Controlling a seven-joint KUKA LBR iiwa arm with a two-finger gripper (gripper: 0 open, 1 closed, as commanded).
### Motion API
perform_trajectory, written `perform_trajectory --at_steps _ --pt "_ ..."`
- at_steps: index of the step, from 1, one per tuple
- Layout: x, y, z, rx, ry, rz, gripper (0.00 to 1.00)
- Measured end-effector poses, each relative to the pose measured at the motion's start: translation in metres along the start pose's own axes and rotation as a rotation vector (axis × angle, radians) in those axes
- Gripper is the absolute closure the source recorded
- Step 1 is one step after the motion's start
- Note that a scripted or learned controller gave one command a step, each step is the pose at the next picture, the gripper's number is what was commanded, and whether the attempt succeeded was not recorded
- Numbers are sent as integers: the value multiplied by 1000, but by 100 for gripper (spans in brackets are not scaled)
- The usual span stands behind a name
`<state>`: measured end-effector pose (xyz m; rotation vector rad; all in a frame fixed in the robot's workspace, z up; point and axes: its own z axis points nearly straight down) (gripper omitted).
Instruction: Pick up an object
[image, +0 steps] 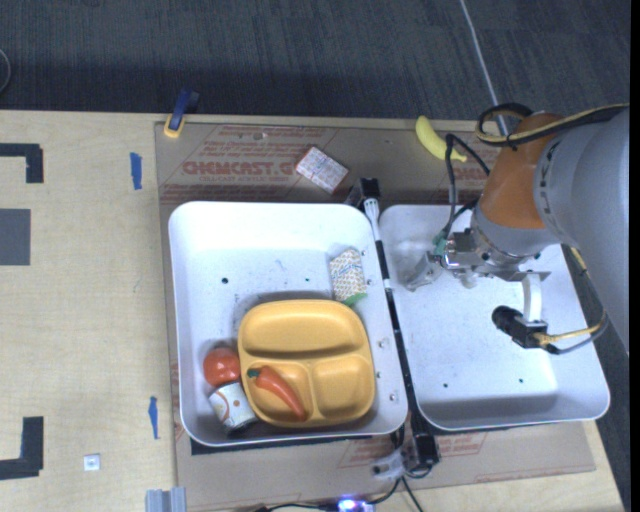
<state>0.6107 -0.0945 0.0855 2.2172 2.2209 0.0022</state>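
Over the right shallow white bin, the grey arm's two-finger gripper hung near the back left corner, its fingers too blurred and foreshortened to tell their spread. In the left white bin, a yellow compartmented plastic tray partly hid an orange carrot-shaped toy, a red ball and a small white-and-orange cup.

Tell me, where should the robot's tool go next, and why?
Probably sideways toward the left bin. The tool hangs over the right bin, while the things to grab, the yellow tray, the carrot and the little packet, all lie in the left one.
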Motion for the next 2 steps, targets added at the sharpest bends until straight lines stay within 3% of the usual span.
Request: perform_trajectory --at_steps 1,2 --pt "-64 46 0 1 0 2 0" --pt "-63 47 -11 -2 -2 -2 100"
